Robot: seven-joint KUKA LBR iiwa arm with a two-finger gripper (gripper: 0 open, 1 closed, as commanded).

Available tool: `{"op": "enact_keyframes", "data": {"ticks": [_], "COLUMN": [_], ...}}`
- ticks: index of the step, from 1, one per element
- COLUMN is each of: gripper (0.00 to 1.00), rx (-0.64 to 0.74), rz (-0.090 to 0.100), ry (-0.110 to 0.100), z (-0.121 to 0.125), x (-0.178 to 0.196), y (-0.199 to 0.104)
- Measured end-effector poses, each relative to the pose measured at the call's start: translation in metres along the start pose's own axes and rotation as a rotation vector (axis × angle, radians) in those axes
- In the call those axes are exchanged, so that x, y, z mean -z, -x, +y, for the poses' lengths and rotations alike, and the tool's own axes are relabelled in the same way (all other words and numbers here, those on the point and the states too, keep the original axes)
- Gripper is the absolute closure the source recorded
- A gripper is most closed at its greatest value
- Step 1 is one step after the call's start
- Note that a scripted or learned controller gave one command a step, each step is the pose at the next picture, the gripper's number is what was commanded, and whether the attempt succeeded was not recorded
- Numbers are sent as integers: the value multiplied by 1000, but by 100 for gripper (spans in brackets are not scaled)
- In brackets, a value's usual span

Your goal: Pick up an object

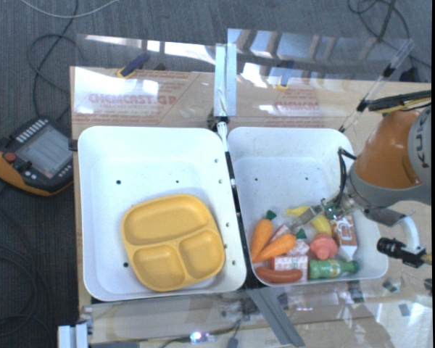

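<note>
1. the arm (391,158) comes in from the right edge of the frame and reaches down into the right bin (275,143). its claw (328,210) sits low in the bin's lower right part, just above the pile of toy food.

2. whether the claw is apart or together, i cannot tell; it is small, dark and mixed up with the things under it. nothing is plainly caught in it.

3. the things to pick are all crowded into the lower part of the right bin: two carrots (270,242), a yellow banana-like piece (313,220), a red tomato-like piece (323,247), a green bottle (332,268), a sausage (278,274) and a small box (344,233). most touch one another.

4. risk: with the pieces packed so tight, the claw may come down on top of one rather than around it, and shove the pile instead of gripping.

5. risk: it may pinch two neighbours at once, or only the edge of one, and that piece would likely slip out on the lift.

6. risk: the rounded, smooth-looking pieces such as the tomato-like one and the bottle would probably roll or squirt sideways under a closing grip.

7. risk: the pile lies near the bin's lower wall and right corner, so a low approach may knock the wall.

8. the left bin (101,158) holds a yellow divided tray (172,241), well apart from the claw, so it is in no danger.
</note>
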State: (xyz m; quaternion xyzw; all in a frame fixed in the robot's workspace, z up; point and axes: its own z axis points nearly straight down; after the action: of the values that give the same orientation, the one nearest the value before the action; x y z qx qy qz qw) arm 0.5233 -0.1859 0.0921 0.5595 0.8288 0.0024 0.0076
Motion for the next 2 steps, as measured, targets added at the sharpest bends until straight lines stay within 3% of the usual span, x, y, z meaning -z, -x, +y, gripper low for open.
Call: {"op": "enact_keyframes", "data": {"ticks": [1, 2], "gripper": [100, 100], "rx": [0, 2], "rz": [-4, -2], "ry": [7, 10], "z": [3, 5], "x": [10, 19], "y": [0, -1]}}
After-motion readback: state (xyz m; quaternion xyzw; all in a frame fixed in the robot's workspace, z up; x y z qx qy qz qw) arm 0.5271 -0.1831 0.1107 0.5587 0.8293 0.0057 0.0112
